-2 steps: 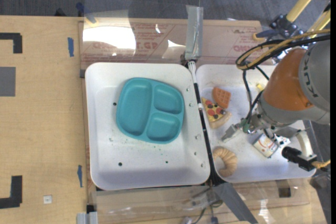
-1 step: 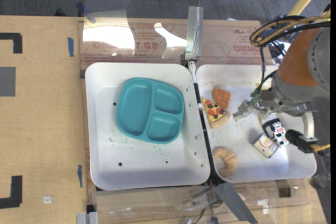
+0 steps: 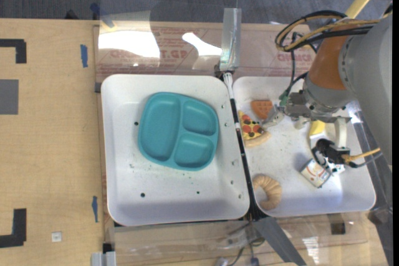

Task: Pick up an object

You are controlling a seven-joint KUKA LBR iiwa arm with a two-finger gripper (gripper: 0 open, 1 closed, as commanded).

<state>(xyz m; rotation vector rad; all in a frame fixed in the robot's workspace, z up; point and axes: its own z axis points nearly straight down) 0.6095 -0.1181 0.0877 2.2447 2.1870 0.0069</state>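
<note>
Orange piece lies just beside end effector.

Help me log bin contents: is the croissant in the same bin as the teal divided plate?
No, the croissant lies in the right bin, while the teal divided plate sits in the left bin.
</note>
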